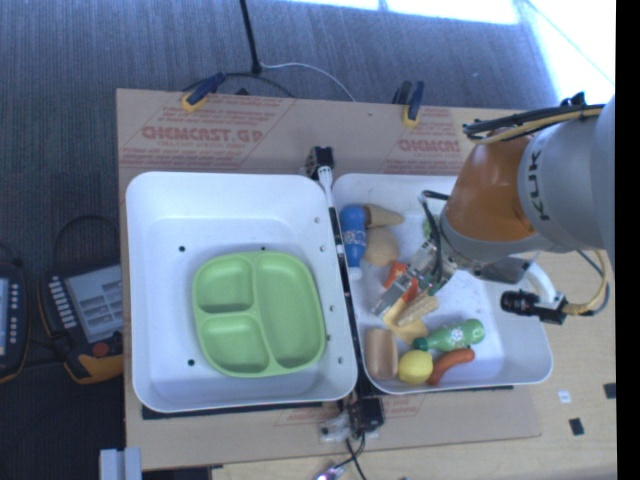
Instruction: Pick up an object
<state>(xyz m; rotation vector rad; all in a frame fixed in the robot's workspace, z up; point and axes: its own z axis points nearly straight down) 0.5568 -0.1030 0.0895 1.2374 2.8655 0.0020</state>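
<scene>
Tool [405, 286] in the right bin [520, 368], fingers parted over an orange toy [397, 273]

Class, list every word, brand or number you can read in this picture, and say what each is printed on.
"CHEMCAST GP", red, on the brown board under the bins, upper left.
Same red print at the board's upper right, too blurred to read fully.
"KUK", black, on the grey arm.
Keypad device at left: too small to read.
</scene>
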